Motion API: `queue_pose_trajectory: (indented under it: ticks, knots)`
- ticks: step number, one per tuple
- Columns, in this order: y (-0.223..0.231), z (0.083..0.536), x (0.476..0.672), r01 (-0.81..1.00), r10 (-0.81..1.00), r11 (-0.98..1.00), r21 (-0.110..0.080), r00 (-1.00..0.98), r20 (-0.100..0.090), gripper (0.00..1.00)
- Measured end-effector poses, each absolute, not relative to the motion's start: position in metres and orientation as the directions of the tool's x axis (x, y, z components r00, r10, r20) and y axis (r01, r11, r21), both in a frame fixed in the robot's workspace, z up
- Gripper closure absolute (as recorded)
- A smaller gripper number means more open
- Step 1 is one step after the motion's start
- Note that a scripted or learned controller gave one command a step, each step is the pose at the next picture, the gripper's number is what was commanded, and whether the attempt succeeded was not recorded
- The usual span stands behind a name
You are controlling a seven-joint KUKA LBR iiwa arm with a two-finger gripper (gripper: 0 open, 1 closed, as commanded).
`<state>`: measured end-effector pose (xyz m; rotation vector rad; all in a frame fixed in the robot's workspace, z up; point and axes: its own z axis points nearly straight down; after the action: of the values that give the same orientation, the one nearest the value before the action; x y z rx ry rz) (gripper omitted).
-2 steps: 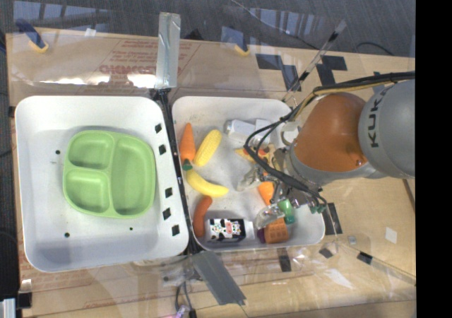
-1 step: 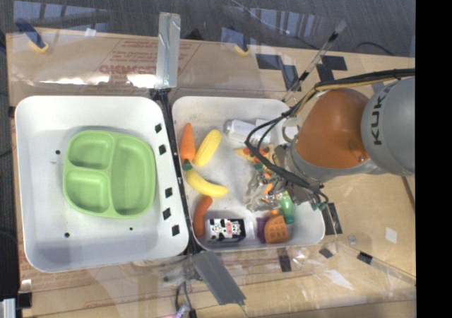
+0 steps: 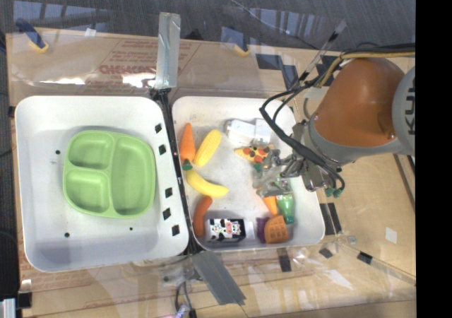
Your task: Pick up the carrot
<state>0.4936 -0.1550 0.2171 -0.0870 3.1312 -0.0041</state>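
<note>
Looking down on the tabletop (image 3: 367,228), I see the carrot (image 3: 186,145) lying in the right bin (image 3: 212,106) against its left wall, just beside the corn cob (image 3: 208,148). My claw (image 3: 272,175) sits over the bin's right half, well apart from the carrot; I cannot tell its state. A green divided plate (image 3: 109,173) rests in the left bin (image 3: 35,168).

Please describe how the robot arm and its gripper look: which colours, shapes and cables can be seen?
The arm is bulky and rounded, with a broad orange band and a grey section beneath it. Black cables loop from its top down along the wrist. The gripper is a small assembly of grey metal at the tip, with a few small green parts near its base. No markings can be read.
</note>
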Motion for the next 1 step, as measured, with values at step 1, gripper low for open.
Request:
queue_pose_trajectory:
  ticks: [1]
  knots:
    - [-0.1081,0.2595,0.4903,-0.199,-0.199,0.98,-0.001,-0.98,-0.004,1.0]
